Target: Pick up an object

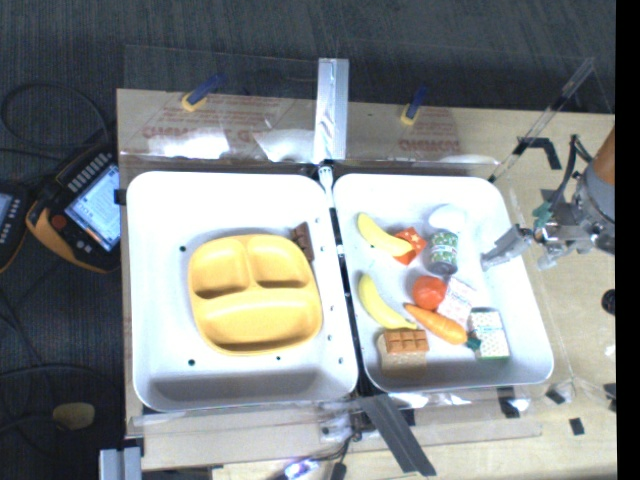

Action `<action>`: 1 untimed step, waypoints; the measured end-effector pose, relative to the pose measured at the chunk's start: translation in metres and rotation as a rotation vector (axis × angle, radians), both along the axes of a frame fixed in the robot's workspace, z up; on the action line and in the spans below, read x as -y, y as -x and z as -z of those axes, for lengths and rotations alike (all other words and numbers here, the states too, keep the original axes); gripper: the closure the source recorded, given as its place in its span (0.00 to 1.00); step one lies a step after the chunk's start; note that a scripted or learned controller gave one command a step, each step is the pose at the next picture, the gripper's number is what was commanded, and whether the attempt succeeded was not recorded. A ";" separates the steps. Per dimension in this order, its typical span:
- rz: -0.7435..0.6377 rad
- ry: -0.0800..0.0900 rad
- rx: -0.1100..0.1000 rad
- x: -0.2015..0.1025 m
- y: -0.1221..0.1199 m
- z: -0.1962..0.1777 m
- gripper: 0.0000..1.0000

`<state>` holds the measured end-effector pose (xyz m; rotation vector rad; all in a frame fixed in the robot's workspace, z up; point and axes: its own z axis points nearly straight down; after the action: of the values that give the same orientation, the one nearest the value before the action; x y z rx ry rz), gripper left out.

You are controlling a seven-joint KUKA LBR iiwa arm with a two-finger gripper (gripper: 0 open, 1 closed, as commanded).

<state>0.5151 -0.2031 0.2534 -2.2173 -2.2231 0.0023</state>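
A pale wooden surface [575, 298] sits on dark carpet and carries two shallow white bins side by side. The left bin [150, 268] holds a yellow divided plate [255, 293] with a small brown block [303, 240] touching its far right corner. The right bin [520, 298] holds the small objects: a banana [372, 233] far left, lying on a slant from far left to near right, and a second banana [376, 301] nearer, its long axis also running far left to near right. A carrot [437, 324] lies almost crosswise, its thin orange tip to the left and its green top to the right, beside a white and green carton [489, 332]. A red tomato [429, 291] sits just far of the carrot, a small can [443, 251] stands farther back, and a waffle [403, 344] lies near the front wall. The fingers [500, 251] reach in from the right over the bin's right side, just right of the can and apart from it; I cannot tell whether they are released or clenched, and nothing shows between them.
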 end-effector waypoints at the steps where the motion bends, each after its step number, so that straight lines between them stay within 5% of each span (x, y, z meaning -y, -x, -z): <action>1: -0.167 0.002 0.001 0.001 -0.090 0.087 0.00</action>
<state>0.6053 -0.2039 0.1659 -2.0253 -2.4020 0.0031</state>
